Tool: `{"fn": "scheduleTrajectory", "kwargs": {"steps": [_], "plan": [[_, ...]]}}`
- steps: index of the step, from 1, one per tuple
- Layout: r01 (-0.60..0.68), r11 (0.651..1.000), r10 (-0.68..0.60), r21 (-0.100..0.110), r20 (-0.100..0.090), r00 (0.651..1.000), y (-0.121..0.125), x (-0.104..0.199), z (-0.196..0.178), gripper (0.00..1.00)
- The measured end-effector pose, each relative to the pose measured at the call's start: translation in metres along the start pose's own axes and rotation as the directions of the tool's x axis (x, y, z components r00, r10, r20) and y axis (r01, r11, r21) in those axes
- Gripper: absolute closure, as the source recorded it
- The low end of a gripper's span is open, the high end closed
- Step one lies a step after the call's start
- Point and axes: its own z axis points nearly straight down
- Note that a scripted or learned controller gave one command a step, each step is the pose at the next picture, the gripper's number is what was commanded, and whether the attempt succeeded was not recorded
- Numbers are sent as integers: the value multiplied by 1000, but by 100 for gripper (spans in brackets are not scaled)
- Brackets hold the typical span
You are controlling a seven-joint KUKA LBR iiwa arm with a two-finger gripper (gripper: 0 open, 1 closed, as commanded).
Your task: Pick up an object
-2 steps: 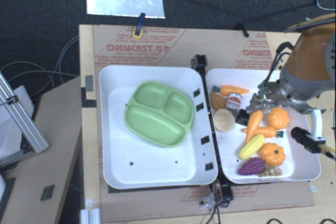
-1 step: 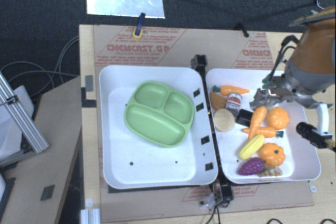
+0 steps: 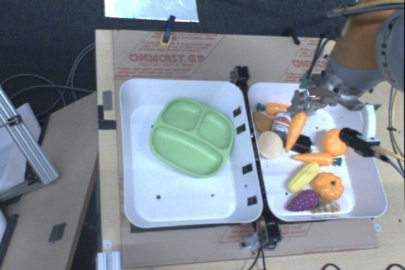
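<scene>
Brown bench (image 3: 190,54), two white bins (image 3: 139,199), dark carpet.

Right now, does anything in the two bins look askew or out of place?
The green divided plate lies skewed to the left bin's walls. In the right bin a toy carrot hangs steeply tilted under the gripper, above the other toy food.

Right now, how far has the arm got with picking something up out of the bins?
Done: the gripper has reached into the right bin and sits at the top end of a carrot. In hand: that carrot hangs tilted below it, apparently gripped, though its lower end is near the other toys. Left: lifting it clear. The green plate lies in the left bin.
</scene>
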Motion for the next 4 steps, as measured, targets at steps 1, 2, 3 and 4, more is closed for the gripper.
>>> {"fn": "scheduleTrajectory", "kwargs": {"steps": [1,2,3,4], "plan": [[-1,1000,1,-1,1,1000,18,9,-19,100],[-5,1000,5,0,2,1000,28,0,-11,100],[-1,1000,1,2,1,1000,23,17,-4,100],[-6,1000,6,2,1,1000,15,15,-13,100]]}}
